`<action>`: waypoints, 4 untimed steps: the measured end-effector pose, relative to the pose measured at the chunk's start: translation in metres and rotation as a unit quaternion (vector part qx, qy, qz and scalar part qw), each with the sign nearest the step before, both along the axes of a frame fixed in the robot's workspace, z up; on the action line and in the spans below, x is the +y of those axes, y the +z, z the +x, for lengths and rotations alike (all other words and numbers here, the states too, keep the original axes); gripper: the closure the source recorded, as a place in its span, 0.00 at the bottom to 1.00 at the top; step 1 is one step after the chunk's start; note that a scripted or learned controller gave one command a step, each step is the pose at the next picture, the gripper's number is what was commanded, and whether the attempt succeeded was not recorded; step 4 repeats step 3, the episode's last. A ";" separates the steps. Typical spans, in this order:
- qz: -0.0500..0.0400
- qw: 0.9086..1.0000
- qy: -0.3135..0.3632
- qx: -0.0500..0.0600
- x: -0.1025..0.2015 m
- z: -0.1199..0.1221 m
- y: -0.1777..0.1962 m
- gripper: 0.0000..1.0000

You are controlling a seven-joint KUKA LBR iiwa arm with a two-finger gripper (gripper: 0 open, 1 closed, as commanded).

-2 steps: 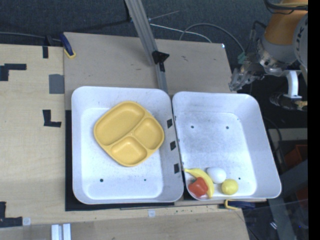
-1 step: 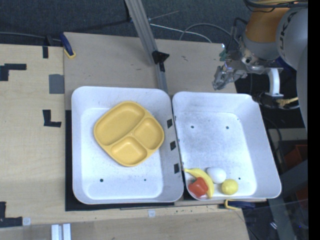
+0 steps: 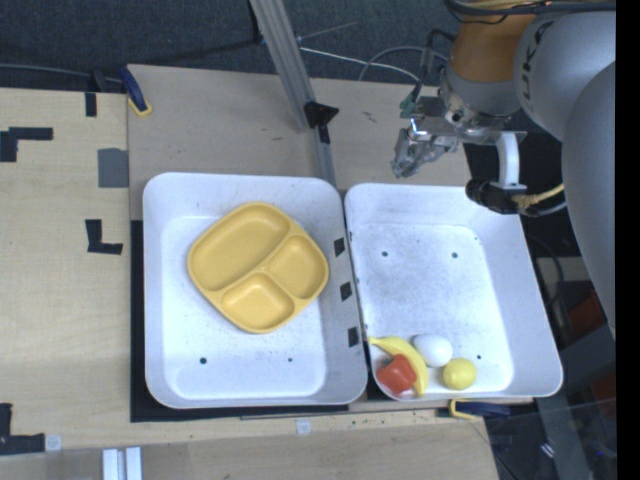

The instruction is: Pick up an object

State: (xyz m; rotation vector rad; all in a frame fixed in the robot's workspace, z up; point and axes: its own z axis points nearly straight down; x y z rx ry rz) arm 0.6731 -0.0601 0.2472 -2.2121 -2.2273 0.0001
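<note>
Above the far rim of the right bin (image 3: 500, 268), at about twelve o'clock from its centre, the gripper (image 3: 410, 158) hangs over the bench; whether it is clenched or released cannot be told from this slant, though nothing shows in its grasp. The candidate objects cluster at the bin's near edge: a banana (image 3: 410, 353), red piece (image 3: 397, 373), white egg (image 3: 433, 349) and yellow ball (image 3: 459, 373). They lie toward six o'clock from the gripper, well apart. The yellow tray (image 3: 258, 266) sits in the left bin (image 3: 165, 298).

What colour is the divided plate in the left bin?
Yellow: the plate shows plainly in the camera view.
</note>
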 end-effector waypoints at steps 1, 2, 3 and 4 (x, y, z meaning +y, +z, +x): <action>0.000 1.000 -0.001 0.001 0.049 -0.005 -0.014 1.00; 0.000 1.000 0.000 0.001 0.104 -0.012 -0.026 1.00; 0.000 1.000 0.000 -0.001 0.159 -0.019 -0.014 1.00; 0.000 1.000 0.000 -0.001 0.159 -0.019 -0.014 1.00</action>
